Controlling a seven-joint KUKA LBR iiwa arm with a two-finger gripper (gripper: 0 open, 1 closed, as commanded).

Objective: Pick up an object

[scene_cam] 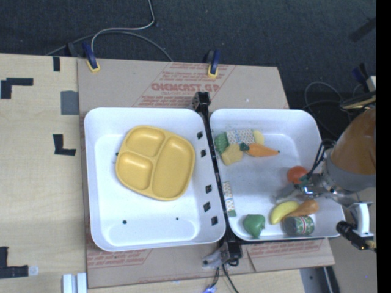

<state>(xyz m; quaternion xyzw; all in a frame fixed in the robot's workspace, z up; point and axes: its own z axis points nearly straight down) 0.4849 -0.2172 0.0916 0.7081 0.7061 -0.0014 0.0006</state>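
Here, nearest us along the front wall of the right bin [308,124], we see a green can [299,226], a yellow banana [283,212] and a green pepper-like piece [254,224], with an orange piece [303,207] touching the banana. The gripper [303,189] sits low just behind them, beside a red-orange ball [297,174]; we cannot tell how its fingers stand. These look like light, hard, smooth plastic toys, likely slippery, so we judge the banana best pinched across its narrow middle. Farther back lie a carrot [264,151] and a yellow block [231,155]. The left bin [98,182] holds a yellow divided plate [155,162].
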